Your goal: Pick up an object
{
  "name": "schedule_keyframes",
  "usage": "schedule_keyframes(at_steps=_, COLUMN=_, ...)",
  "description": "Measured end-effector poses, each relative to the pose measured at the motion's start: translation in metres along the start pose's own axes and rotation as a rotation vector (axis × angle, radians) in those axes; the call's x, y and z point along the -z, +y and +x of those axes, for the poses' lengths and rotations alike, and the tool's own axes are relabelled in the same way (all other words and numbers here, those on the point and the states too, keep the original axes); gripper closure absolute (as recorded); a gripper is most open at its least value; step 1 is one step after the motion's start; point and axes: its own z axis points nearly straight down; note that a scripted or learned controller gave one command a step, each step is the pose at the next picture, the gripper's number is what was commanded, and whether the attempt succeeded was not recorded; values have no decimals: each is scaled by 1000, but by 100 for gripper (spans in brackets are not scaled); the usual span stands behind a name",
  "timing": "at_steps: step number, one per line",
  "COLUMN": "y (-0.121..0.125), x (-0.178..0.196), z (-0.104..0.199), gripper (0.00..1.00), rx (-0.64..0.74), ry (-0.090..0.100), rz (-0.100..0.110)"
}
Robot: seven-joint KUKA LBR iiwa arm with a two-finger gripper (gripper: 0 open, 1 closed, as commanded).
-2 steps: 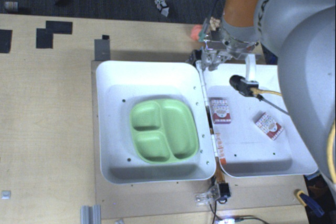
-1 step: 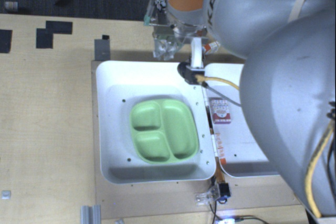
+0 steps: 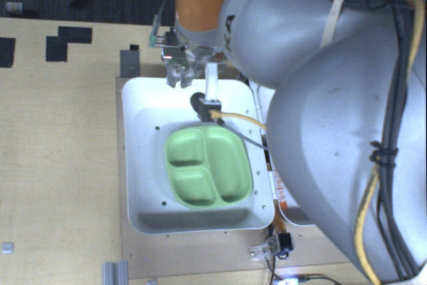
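Observation:
A light green divided tray (image 3: 209, 167) with three compartments lies flat in the left white bin (image 3: 143, 143), toward its near right. My gripper (image 3: 178, 79) hangs over the bin's far rim, above and to the left of the tray, well apart from it. Its two short metal fingers (image 3: 172, 80) point down with nothing between them. The big grey arm hides the right bin almost wholly.
A sliver of the right bin (image 3: 297, 215) peeks out under the arm. Black patches (image 3: 67, 42) mark the wooden bench at far left. A small clip with wires (image 3: 270, 249) sits at the bench's front edge. Bare bin floor lies left of the tray.

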Motion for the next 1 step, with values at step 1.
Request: schedule_keyframes(at_steps=1, y=-177, x=29, z=6, gripper=100, rx=-1, ry=0, rz=0)
